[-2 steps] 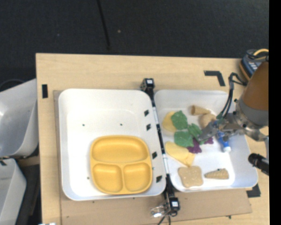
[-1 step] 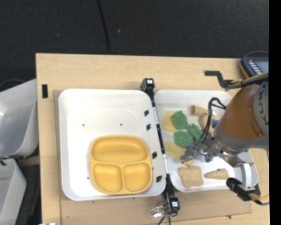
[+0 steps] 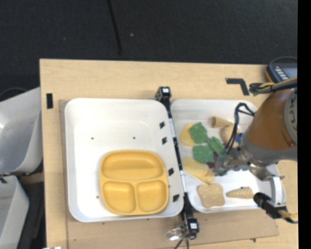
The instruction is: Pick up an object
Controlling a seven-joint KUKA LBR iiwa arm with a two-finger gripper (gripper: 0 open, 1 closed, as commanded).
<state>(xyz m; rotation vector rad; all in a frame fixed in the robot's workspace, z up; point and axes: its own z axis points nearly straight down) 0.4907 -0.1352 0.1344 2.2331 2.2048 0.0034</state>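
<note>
Pale wooden surface point(image 3: 114, 79) under dark surroundings carries 2 shallow white bins: the left white bin point(image 3: 83, 139) holds a yellow plastic divided tray point(image 3: 135, 181), the right white bin point(image 3: 197, 108) a scatter of toy food. The grey-and-orange arm's hand point(image 3: 220, 166) sits low over green leafy pieces point(image 3: 203, 143) and a yellow wedge point(image 3: 197, 169); whether it is spread or closed cannot be told. Nearest candidates lie just left of the hand, the wedge's long axis running diagonally. A tan bread slice point(image 3: 211, 195) lies below.
</note>
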